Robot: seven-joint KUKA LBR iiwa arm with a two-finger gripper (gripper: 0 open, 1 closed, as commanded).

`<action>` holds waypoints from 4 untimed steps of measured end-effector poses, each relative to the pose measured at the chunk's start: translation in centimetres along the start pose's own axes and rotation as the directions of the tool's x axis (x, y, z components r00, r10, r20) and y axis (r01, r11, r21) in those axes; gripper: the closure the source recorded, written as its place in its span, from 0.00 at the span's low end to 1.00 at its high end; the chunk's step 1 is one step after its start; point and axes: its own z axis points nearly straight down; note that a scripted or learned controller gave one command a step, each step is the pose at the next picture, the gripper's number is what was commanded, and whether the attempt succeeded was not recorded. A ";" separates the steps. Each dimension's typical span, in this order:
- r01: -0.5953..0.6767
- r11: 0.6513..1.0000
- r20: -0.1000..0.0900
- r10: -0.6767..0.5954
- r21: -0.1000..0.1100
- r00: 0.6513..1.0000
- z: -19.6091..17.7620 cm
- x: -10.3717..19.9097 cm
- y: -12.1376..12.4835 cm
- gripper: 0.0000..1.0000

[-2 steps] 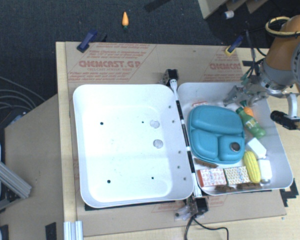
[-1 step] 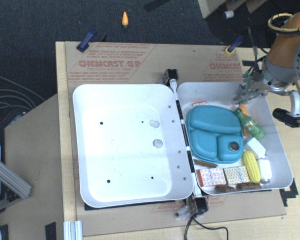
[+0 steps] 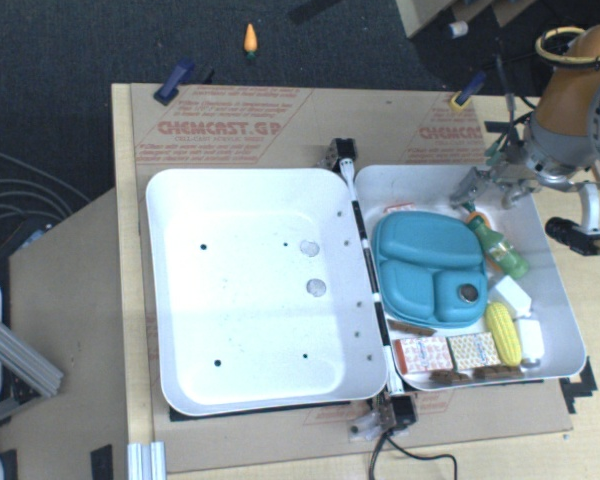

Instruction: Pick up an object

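Observation:
The right bin [image 3: 568, 320] holds a large blue lidded container [image 3: 430, 268]. Beside it lie a green bottle with an orange cap [image 3: 498, 246], a yellow corn cob [image 3: 504, 332], a white block [image 3: 511, 295] and some patterned flat boxes [image 3: 448, 352]. My gripper [image 3: 491, 190] hangs over the back of the right bin, just above and behind the green bottle. It is open, with nothing between its fingers. The grey wrist and orange band reach in from the upper right.
The left bin [image 3: 170, 268] has two small grey discs [image 3: 313, 268] on its floor. A black divider clamp [image 3: 342, 152] sits between the bins at the back. Blue clips [image 3: 173, 81] stand at the board's far corners, and a small orange item [image 3: 250, 38] lies on the floor.

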 end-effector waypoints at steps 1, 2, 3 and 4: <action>-0.004 1.000 -0.007 0.004 0.005 1.000 1.9 0.3 -0.1 0.00; -0.003 1.000 0.005 0.003 -0.002 1.000 0.9 0.0 -0.1 1.00; -0.002 1.000 0.000 0.002 0.000 1.000 1.0 0.2 -0.1 0.00; -0.001 1.000 0.003 0.001 -0.003 1.000 -0.1 0.2 0.0 1.00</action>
